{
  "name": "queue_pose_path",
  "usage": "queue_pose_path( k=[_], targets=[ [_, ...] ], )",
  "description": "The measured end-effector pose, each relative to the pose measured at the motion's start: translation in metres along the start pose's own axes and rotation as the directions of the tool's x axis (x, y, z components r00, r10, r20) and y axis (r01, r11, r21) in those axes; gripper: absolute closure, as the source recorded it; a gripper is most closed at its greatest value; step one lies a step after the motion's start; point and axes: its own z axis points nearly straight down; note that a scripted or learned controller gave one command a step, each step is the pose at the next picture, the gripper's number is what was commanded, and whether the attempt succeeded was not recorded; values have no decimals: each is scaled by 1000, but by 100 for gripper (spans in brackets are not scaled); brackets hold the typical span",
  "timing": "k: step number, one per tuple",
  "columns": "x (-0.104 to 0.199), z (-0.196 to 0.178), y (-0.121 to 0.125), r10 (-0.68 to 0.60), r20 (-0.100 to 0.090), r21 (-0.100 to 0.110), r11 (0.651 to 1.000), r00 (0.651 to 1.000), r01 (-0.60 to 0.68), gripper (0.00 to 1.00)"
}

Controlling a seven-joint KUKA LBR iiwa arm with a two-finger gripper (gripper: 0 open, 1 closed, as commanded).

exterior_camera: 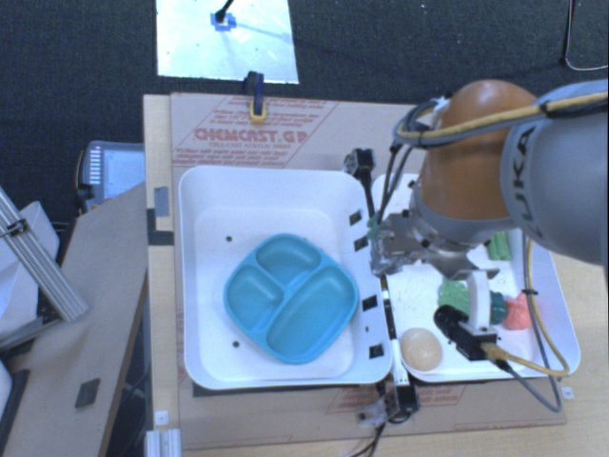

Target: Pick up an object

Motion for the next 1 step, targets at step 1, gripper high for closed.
queue_pose_path(
  k=[1],
  targets=[
    [47, 13, -1, 1, 1, 0, 1000, 1000, -1, 100]
  ],
)
